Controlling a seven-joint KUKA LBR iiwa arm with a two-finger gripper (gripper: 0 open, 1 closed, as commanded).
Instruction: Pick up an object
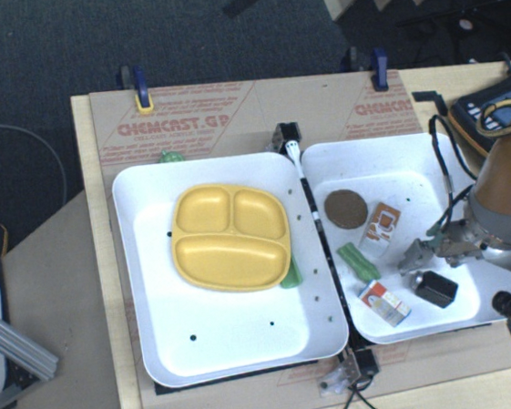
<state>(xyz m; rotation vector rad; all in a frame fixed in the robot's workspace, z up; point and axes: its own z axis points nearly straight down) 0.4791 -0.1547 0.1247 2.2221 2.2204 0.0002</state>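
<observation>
Reaching in over the right bin (332, 236), the gripper (424, 256) hangs with nothing between its spread fingers, just above a small black block (436, 288) near the bin's front right corner (long side slanting toward that corner)

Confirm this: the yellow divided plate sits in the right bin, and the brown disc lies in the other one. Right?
Not quite. The camera view shows the yellow plate in the left bin, and the brown disc in the other, right bin.
</observation>
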